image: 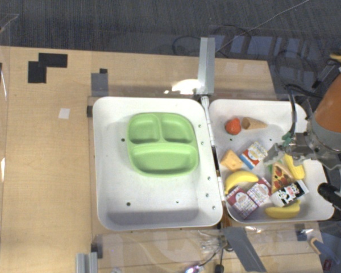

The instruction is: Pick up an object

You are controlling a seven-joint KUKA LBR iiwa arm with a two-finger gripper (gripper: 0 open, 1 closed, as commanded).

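Note:
The right bin [219, 110] holds several toy foods. Among them are a red tomato [233, 126], a tan bread piece [254, 123], a cheese wedge [231, 161], a small white carton [254, 153], a banana [240, 180], a pizza slice [281, 178], two maroon cartons [249, 198], a black-and-white carton [288, 194] and a second yellow banana [282, 211]. My gripper [279, 151] hangs over the right half of this bin, just right of the white carton and above the pizza slice and a yellow piece [295, 169]. Nothing is visibly held.
The left bin [111, 169] carries a green divided plate [161, 143] in its middle. A metal post [207, 64] stands behind the seam between the bins. The arm's orange band [335, 107] and cables crowd the right edge.

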